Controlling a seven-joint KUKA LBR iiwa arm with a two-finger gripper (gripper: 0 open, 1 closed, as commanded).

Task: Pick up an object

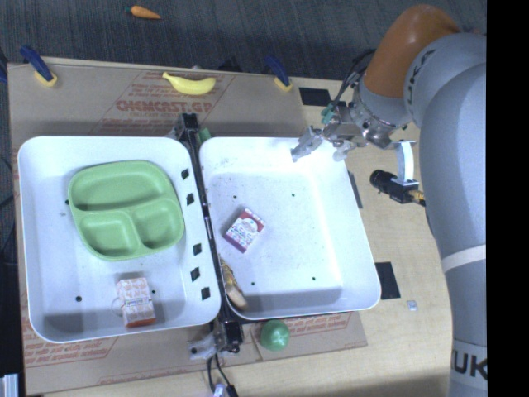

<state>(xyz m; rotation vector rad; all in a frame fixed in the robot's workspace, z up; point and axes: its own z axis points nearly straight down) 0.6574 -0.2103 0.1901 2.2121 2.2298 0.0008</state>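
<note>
The right bin's floor [289,222] lies open around the small box [245,230] near its left wall.

Bench [388,321] bears two white bins [33,222], perhaps on cardboard [240,98].

a small red-and-white packet [244,231] lies flat near the middle of the right bin [331,246], turned at a slant to the bin's sides. a tan oblong piece [232,290] rests in that bin's near left corner, against the wall. in the left bin [41,246], a pale green divided tray [126,209] with three compartments sits open side up toward the far end, and a small white-and-orange packet [135,301] lies near the front wall, apart from the tray.
</note>
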